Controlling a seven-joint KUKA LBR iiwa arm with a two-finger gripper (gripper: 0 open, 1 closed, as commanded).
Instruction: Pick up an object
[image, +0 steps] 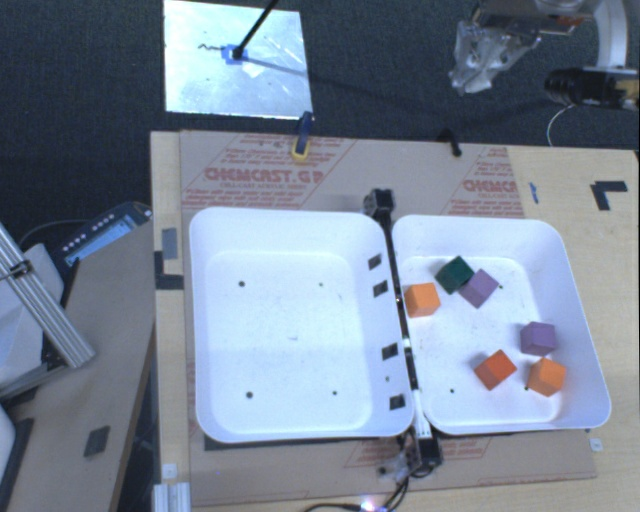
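Gripper (478, 62) hovers above the bench, apparently empty, opening unclear; dark green cube (456, 273) touching light purple block (480, 287) risks a jammed grasp.

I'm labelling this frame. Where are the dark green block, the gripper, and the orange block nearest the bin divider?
dark green block (456, 273), camera view, top face.
gripper (470, 78), camera view, its lower tip.
orange block (422, 299), camera view, top face.

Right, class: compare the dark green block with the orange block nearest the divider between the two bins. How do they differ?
The green block is dark, while the orange block is bright. The green block touches a purple block; the orange block stands apart, close to the divider. The green block sits farther back in the bin than the orange block. Both are small cubes of similar size in the right bin.
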